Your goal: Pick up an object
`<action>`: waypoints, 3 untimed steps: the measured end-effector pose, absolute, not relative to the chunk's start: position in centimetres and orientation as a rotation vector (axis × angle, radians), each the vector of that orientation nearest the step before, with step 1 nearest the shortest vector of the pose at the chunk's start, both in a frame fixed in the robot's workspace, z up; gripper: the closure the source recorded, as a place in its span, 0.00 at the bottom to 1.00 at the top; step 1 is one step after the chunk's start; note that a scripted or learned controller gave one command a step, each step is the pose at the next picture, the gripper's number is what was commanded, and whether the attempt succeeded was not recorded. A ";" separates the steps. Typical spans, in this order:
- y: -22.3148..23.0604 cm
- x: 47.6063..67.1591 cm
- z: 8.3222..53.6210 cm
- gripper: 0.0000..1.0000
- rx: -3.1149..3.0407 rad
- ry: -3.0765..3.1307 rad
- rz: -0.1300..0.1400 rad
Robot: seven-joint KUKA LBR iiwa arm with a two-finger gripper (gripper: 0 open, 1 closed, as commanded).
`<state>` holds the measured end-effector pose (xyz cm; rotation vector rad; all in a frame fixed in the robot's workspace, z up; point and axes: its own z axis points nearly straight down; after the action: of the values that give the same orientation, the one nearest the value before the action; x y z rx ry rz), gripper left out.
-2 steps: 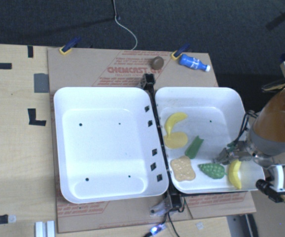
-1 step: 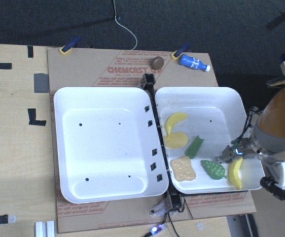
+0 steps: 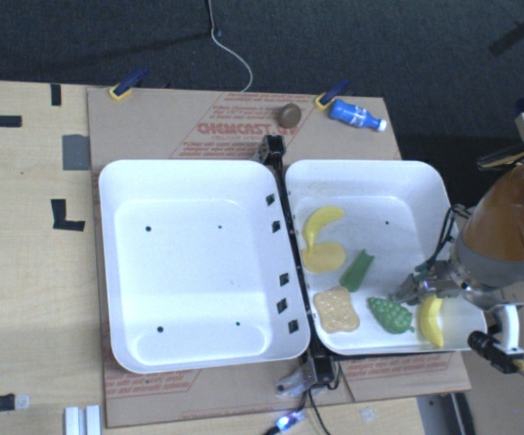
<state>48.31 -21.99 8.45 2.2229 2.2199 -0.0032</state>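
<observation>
Here the approach step is under way: the gripper point(image 3: 418, 288) sits low at the frame's lower right, near the yellow piece point(image 3: 431, 321) in the right bin point(image 3: 362, 172); its opening I cannot tell. Next, I judge, comes lining up over that piece.

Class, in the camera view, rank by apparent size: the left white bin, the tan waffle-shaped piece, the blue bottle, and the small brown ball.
1. left white bin
2. tan waffle-shaped piece
3. blue bottle, slightly smaller, though it lies farther from the camera, so unsure
4. small brown ball

Two bins point(image 3: 117, 184), six toy foods point(image 3: 324, 257)
</observation>
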 end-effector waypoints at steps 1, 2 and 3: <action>-21.1 48.4 8.6 1.00 2.218 2.216 -0.001; -20.3 48.5 8.6 1.00 2.217 2.216 0.000; -22.4 48.4 9.1 1.00 2.222 2.223 0.000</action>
<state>48.36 -22.36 9.08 2.2216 2.2225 0.0001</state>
